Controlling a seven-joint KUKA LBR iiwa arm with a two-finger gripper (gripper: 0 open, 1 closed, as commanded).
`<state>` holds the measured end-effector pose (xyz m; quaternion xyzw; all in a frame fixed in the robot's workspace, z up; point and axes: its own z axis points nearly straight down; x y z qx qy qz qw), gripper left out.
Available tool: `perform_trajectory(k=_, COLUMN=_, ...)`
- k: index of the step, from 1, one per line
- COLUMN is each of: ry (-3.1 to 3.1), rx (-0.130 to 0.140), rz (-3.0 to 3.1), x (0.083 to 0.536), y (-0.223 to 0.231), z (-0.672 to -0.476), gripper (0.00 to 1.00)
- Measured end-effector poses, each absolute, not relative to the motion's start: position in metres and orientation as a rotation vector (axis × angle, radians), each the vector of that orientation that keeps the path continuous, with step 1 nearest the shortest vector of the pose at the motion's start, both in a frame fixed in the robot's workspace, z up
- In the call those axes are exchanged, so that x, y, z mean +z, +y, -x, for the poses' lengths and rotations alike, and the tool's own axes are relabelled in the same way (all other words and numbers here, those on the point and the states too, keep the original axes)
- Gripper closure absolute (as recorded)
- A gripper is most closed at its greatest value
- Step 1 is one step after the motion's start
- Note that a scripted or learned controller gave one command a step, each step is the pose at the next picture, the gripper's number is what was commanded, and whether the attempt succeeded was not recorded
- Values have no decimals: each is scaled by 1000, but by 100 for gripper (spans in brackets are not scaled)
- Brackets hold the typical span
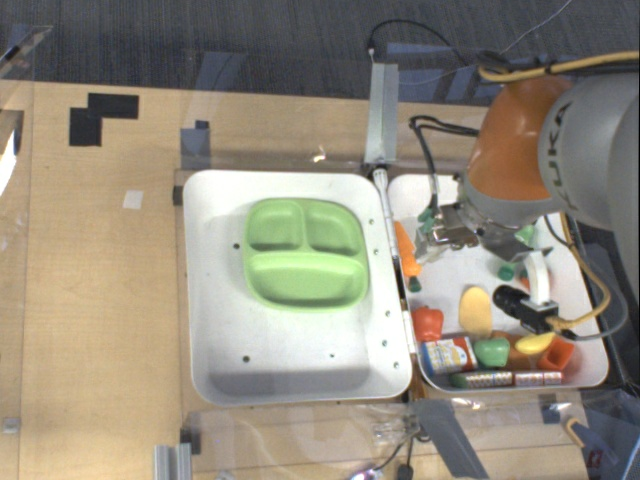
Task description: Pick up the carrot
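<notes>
Against the right bin's (598, 363) left wall lies the carrot (404, 250): light, stiff, slick; I'd pinch mid-shaft. My end effector (437, 230) hovers beside it, grip state unclear.

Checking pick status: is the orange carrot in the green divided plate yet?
No, the slim orange carrot lies in the right white bin along its left wall, not in the green divided plate.

carrot (404, 251): right bin's left wall | gripper (443, 230): just beside
</notes>
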<state>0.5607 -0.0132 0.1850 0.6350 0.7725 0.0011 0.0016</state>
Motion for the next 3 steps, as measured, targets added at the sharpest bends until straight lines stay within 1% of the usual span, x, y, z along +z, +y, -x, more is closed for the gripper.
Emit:
perform_trajectory(k=1, ry=2458, rx=3, rz=-1952, x=190, y=-66, z=-540, gripper=100)
perform_trajectory(k=2, ry=2463, rx=5, rz=-1944, x=186, y=-39, z=-603, gripper=100)
perform_trajectory(k=3, ry=2319, rx=4, rz=-2118, x=185, y=-30, z=-552, gripper=100)
